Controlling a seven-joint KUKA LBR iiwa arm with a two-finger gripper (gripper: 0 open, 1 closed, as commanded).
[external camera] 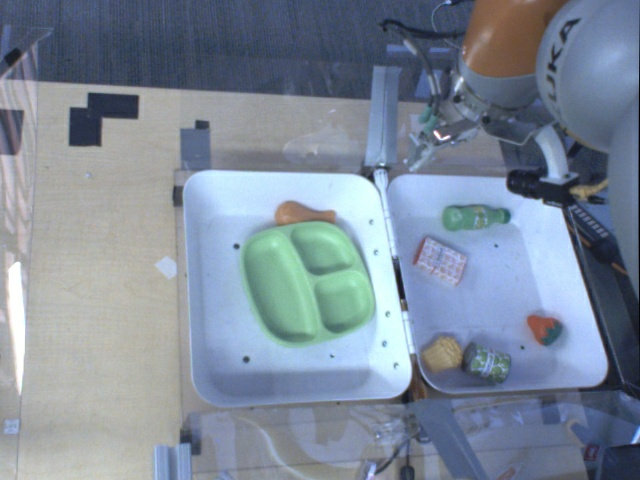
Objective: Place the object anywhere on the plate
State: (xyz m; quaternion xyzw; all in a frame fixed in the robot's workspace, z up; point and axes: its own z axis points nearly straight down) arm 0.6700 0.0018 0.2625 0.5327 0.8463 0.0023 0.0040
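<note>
A green divided plate (pixel 305 280) lies in the left bin (pixel 215 268). An orange-brown drumstick (pixel 303 212) rests in that bin against the plate's far rim. In the right bin (pixel 570 268) are a green bottle (pixel 475 216) lying on its side, a pink checked packet (pixel 440 260), a small orange and green piece (pixel 543 329), a yellow lump (pixel 442 352) and a green can (pixel 487 364). My gripper (pixel 430 140) hangs above the far left corner of the right bin, just behind its back edge, away from all the objects. I see nothing in it.
A raised divider (pixel 392 268) separates the two bins. A grey metal post (pixel 380 118) stands behind them, close to the left of the gripper. The arm's grey body and orange band (pixel 510 18) fill the upper right.
</note>
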